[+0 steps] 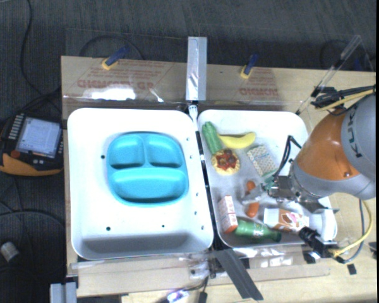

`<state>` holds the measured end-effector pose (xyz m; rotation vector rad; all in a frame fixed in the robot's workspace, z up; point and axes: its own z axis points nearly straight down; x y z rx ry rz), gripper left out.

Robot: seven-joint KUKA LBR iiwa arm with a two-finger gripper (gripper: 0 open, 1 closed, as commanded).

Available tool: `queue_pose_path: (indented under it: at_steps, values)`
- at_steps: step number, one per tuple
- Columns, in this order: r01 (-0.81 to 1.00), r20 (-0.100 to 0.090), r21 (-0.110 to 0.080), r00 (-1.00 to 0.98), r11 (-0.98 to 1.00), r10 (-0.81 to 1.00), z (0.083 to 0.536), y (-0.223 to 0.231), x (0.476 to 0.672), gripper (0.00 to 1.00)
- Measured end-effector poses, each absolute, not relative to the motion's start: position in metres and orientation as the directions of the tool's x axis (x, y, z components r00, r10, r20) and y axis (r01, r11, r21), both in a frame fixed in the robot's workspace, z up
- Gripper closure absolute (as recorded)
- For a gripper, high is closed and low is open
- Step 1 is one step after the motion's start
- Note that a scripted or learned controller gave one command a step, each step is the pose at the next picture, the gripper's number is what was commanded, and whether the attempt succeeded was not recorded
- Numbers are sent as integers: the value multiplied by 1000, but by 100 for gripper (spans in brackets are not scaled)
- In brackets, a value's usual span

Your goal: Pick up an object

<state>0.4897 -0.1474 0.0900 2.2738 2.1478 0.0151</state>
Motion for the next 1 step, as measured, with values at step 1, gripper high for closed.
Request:
queue_pose_path:
  at_steps: [1]
  values:
    - [997,1,-2,-83,83,997,157,-128,484,0]
